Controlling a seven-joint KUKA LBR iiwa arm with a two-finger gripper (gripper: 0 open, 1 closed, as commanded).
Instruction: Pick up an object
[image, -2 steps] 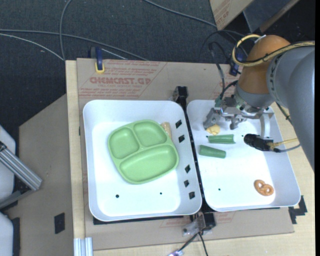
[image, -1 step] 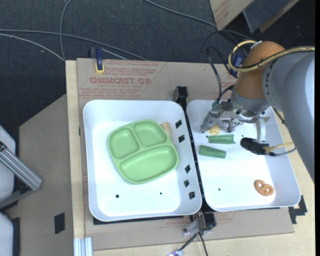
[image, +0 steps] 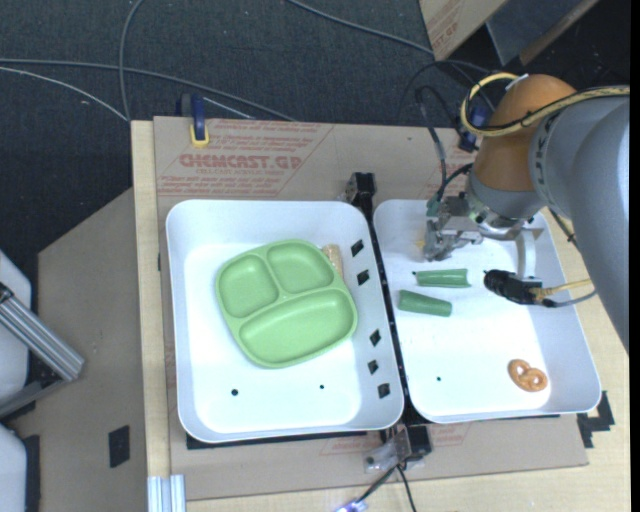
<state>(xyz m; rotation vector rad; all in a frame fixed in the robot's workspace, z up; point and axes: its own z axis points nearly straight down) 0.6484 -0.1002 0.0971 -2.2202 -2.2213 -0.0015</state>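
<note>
Camera view: gripper (image: 437, 243) low over upper part of right bin (image: 560, 392), jaw state cannot be told. Two green pieces (image: 441, 278) (image: 425, 303) just below it. Pretzel (image: 527, 376) at lower right. Green divided plate (image: 287, 301) fills centre of left bin (image: 200, 380).

Desk (image: 270, 150): brown board printed with red lettering
On desk: left bin (image: 200, 390) and right bin (image: 570, 390), side by side, touching
</note>
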